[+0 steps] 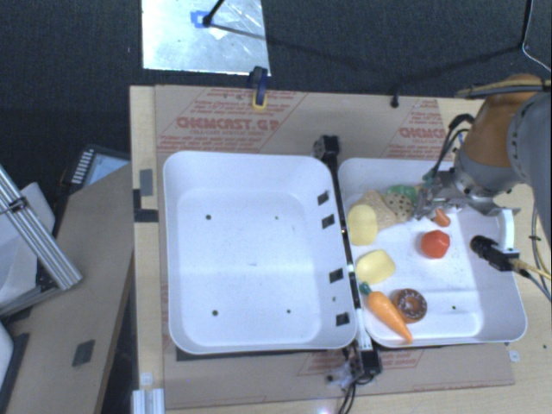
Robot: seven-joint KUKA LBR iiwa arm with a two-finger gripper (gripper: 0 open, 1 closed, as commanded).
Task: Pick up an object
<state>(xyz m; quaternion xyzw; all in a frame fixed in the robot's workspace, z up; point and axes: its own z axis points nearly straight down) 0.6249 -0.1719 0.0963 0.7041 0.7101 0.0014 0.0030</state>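
From above, the arm [504, 136] reaches in from the right over the right bin [496, 313], and its gripper [429, 198] hangs low at the bin's far side, just above a tan cracker [392, 203] with a green piece [402, 190] beside it. Whether the gripper is clenched or released cannot be told. A small orange piece [442, 218] lies just beside the gripper. Nearer lie a red tomato [435, 244], two yellow lumps [362, 224] and [376, 266], a carrot [388, 314] and a brown doughnut [410, 304], the last two touching. The left bin [250, 179] sits alongside.
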